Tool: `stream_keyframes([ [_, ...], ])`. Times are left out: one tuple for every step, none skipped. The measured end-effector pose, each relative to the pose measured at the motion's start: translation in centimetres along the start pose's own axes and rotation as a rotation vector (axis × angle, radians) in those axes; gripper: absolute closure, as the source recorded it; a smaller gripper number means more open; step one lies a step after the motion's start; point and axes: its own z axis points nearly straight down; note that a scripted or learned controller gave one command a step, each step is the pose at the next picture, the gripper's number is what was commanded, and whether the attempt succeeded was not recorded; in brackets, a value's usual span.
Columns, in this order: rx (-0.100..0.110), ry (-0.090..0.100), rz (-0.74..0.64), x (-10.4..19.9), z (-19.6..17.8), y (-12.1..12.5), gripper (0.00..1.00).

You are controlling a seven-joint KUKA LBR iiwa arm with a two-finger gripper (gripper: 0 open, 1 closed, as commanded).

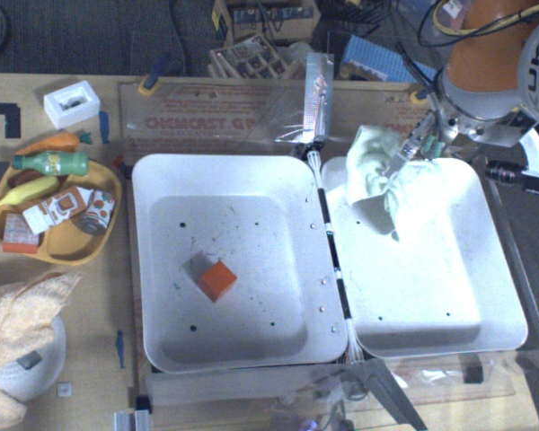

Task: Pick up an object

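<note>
Jaws (411, 153) pinch the upper edge of a pale mint, crumpled soft cloth (377, 180), which hangs into the right white plastic bin (449, 312). Light and limp; a bunched fold probably grips best.

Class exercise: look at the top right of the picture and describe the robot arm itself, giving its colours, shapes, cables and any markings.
The arm is bulky and rounded, with a broad orange band over a pale grey shell. Yellow and black cables loop beside the orange part. Dark lettering shows on the grey casing at the picture's edge, too cut off to read. The arm narrows to a slim metal pincer.
</note>
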Motion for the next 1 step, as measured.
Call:
stream_keyframes([
  [0.000, -0.001, 0.000, -0.03, -0.05, -0.01, 0.00],
])
